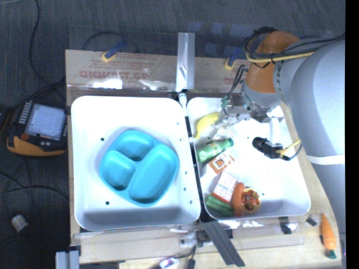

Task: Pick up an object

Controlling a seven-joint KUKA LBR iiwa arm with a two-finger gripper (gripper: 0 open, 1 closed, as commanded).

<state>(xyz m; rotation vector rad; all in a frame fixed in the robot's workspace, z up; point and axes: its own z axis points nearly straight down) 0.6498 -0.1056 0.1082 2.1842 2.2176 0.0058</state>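
Nearest the lens, an orange-red toy (245, 199) and a green vegetable-like piece (219, 205) are lying pressed against the near wall of the right bin (297, 189), touching each other. A small red-and-white carton (224, 185) is sitting just behind them.

Further back, an orange-and-white box (221, 162), a green bottle (214, 148) lying on its side, and a yellow banana (205, 123) are crowding along the bin's left wall. The clutter is bunching toward that wall, which is leaving little room for a grasp from that side.

The hand (233, 112) is hanging over the far part of the right bin, just beside the banana and above the bottle's cap end. Whether the hand is apart or together cannot be told from this slant. Nothing is showing as held.

Judgement: the arm (320, 94) is lining up on the banana or the bottle, as these are lying closest beneath it. The pick is not yet made.

The left bin (90, 206) is carrying a blue divided tray (139, 166), well apart from the hand.
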